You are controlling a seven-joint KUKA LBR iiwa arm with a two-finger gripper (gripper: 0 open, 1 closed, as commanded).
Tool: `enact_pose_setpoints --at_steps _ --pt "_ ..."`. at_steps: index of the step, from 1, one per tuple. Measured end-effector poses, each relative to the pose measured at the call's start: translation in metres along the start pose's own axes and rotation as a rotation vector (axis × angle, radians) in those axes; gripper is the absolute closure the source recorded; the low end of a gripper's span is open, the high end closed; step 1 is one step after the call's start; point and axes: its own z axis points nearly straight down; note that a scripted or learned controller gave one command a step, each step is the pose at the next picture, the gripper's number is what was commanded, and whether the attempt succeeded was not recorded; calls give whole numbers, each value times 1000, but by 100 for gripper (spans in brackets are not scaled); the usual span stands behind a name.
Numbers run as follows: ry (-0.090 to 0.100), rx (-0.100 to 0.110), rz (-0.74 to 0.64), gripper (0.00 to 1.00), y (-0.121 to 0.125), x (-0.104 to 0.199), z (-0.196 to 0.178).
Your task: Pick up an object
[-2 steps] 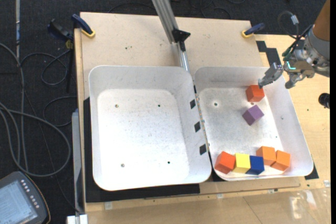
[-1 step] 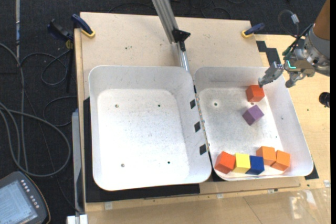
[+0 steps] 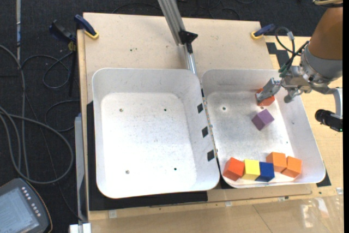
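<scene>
Arm is reached in from the right over the right bin [image 3: 305, 133], wrist angled left and down, with the gripper [image 3: 268, 93] closed on an orange block [image 3: 266, 99] lifted above the bin floor near its back, purple block [image 3: 263, 119] lying just below it
</scene>
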Motion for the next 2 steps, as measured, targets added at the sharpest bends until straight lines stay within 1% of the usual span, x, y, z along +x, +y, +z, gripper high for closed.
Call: enact_pose_setpoints --at_steps 1,2 --pt "0 0 5 0 -8 -6 50" --pt "0 -1 4 0 -9 -5 103"
